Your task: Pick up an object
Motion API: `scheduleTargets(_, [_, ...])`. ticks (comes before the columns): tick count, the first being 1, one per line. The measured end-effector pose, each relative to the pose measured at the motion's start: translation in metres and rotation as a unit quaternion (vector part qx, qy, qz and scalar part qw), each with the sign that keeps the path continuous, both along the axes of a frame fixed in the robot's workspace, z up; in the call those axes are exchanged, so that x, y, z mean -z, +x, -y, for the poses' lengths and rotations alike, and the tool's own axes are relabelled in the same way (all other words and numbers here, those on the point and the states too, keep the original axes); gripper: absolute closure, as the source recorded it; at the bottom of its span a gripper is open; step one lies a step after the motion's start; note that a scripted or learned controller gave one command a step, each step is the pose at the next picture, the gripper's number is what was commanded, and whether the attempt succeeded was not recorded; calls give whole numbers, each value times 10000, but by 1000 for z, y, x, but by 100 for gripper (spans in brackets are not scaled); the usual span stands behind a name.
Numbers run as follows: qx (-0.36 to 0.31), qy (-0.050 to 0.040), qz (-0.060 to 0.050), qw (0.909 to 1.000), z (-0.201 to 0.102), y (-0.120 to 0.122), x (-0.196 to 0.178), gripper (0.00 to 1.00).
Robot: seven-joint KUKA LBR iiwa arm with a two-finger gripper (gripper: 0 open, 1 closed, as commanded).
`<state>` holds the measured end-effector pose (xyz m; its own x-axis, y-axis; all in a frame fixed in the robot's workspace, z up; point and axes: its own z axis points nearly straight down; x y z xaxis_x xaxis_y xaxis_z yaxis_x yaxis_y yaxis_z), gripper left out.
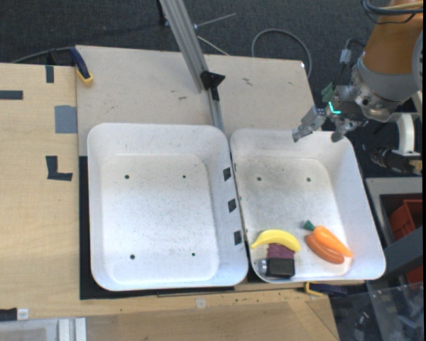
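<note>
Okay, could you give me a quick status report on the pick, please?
Gripper open, above right bin's far rim, holding nothing. Banana, carrot, dark block clustered at near edge. Nothing in the way.

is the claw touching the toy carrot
Apart. The camera view shows the claw above the right bin's far rim, with bare white floor between it and the toy carrot at the near edge.

Two shallow white bins: the left bin (106, 190) and the right bin (355, 183). One yellow banana (275, 239), one orange carrot (327, 245), one small black block (280, 267) and one dark red item (277, 251), all grouped at 6 o'clock in the right bin. One gripper (319, 128).
</note>
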<state>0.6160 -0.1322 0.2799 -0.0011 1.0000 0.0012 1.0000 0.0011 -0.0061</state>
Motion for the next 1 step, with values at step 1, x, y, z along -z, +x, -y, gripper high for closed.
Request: scheduleTargets(1, [-6, -5, 22, 10000, 0, 1, -3, 0])
